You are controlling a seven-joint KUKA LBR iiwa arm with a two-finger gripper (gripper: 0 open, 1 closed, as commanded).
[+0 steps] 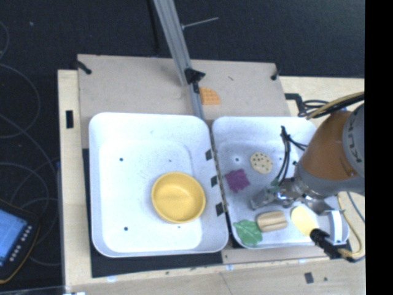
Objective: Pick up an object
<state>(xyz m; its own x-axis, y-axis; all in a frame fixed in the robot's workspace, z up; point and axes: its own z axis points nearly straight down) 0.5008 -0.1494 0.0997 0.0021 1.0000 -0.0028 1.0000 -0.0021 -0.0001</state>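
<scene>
The left bin is occupied by a yellow bowl. In the right bin, the gripper is set low between a purple piece and a tan block, and its opening cannot be told. Both pieces lie on the bin floor, so the pick is judged not yet made.

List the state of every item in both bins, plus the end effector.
Yellow bowl: upright, opening up, in the left bin.
Cookie: flat in the right bin, apart from the rest.
Purple piece: flat on the bin floor.
Tan roll: on its side, beside the green piece.
Green piece: in the near left corner.
End effector: low over the right bin, by the tan roll.
</scene>
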